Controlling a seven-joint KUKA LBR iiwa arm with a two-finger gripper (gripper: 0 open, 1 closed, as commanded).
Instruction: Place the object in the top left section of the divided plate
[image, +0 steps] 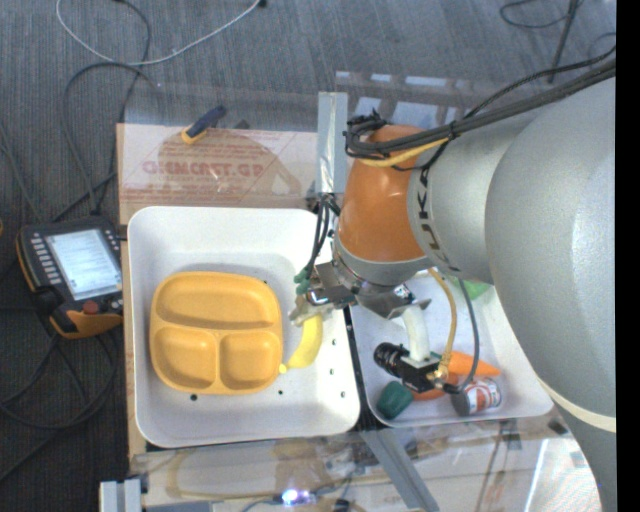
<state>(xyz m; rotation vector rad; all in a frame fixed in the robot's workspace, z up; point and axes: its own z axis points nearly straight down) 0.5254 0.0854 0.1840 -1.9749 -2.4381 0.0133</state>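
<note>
Banana (306, 343) in camera view: lies just right of the yellow divided plate (216, 330) in the left bin (240, 225), long axis pointing up toward my gripper (313, 298), whose grip I cannot tell.

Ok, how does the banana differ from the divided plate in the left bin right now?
The banana is a slim curved piece, paler yellow; the divided plate is broad, rounded and a deeper orange-yellow. The banana lies on the left bin's floor beside the plate's right edge, partly under the gripper; the plate sits in the open, all its sections bare. Both are in the left bin.
</note>
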